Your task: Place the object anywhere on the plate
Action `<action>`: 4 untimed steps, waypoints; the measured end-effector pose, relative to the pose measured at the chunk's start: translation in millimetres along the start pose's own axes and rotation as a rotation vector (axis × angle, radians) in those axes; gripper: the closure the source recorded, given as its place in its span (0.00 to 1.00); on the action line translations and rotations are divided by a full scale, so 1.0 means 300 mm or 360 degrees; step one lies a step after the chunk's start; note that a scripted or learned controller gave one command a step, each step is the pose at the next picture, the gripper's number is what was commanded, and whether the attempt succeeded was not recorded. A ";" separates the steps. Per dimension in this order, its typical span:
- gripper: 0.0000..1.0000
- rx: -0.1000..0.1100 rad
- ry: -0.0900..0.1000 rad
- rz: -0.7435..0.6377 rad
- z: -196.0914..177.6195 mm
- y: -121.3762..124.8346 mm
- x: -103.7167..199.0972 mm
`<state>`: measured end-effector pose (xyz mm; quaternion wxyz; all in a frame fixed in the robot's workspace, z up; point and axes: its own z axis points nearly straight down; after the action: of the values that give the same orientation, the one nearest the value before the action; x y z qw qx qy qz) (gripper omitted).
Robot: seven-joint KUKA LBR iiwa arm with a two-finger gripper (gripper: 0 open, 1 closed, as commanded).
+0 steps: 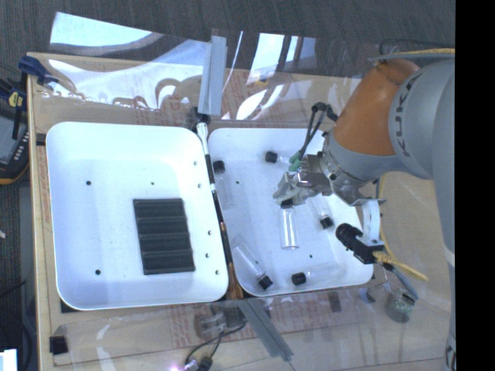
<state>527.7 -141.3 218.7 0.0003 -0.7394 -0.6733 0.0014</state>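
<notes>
Camera view: arm [394, 122] reaches in from the right over the right bin [232, 207], gripper [298, 184] low above the bin floor; cannot tell how it is set or whether it holds anything. Clear vials with black caps lie scattered in the right bin, one [288, 229] just below the gripper, another [251, 267] near the front edge. Dark ribbed plate [163, 236] lies flat in the left bin [77, 153], well apart from the vials.

Both white bins [124, 141] are presenting as smooth plastic with a faint sheen. The black plate [162, 236] is showing a matt, ribbed face. The vials [288, 229] are appearing clear and glossy, black-capped. The surface [116, 103] is looking like pale wood.
</notes>
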 end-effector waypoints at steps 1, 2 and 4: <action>1.00 0.0003 0.0004 -0.0084 0.077 0.174 -0.001; 1.00 0.0001 0.0003 -0.0091 0.052 0.436 -0.032; 1.00 -0.0002 0.0004 0.0082 -0.057 0.335 0.280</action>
<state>635.8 -67.2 235.5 0.0006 -0.7564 -0.6541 -0.0001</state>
